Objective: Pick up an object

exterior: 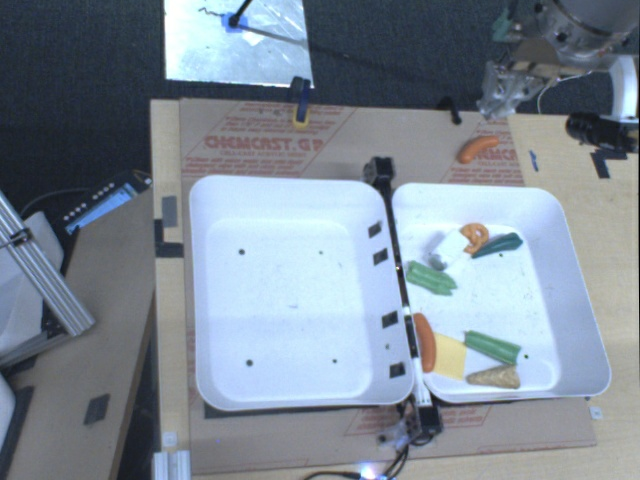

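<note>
My gripper (pixel 497 96) hangs at the top right, above the bench behind the right bin (pixel 570 268), with nothing visibly in it. Just below it an orange sausage-shaped piece (pixel 479 148) lies on the cardboard outside the bins. The right bin holds several small items: an orange curl (pixel 474 234), a dark green piece (pixel 498 245), a white-grey piece (pixel 439 249), a green pod (pixel 430 278), a red-orange stick (pixel 425 340), a yellow wedge (pixel 449 357), a green cucumber-like piece (pixel 491 346) and a tan cone (pixel 494 377).
The left bin (pixel 210 268) sits beside the right one, joined by a black hinge strip (pixel 393 268). A yellow-and-blue clamp (pixel 299 103) stands at the cardboard's back edge. A shiny sheet (pixel 235 28) lies on the floor behind.
</note>
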`<state>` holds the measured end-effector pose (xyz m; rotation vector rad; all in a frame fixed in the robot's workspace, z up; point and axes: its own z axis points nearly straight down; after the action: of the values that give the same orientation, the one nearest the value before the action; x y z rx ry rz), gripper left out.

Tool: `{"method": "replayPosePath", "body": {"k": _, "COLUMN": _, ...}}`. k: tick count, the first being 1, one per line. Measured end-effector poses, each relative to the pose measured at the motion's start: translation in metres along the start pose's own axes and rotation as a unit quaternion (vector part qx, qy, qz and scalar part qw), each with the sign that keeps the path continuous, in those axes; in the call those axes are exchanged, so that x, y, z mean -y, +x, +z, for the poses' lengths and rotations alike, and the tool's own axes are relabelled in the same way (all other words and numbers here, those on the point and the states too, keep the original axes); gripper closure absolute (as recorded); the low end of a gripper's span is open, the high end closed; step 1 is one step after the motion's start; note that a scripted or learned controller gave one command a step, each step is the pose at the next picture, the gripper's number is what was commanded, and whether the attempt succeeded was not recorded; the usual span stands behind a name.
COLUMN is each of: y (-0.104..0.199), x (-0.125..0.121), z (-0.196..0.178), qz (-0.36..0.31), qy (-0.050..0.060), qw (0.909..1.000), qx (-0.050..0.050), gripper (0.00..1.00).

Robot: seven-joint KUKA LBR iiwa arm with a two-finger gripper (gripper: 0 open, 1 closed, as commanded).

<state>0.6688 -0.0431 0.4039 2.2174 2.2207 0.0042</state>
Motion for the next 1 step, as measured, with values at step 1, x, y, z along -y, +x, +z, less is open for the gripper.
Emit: {"method": "replayPosePath", "body": {"k": 1, "y": -0.0622, "x": 0.0013, "z": 0.0516, "qz": 0.003, "qy": 0.003, "qw": 1.0, "qx": 0.001, "gripper": 1.0}}
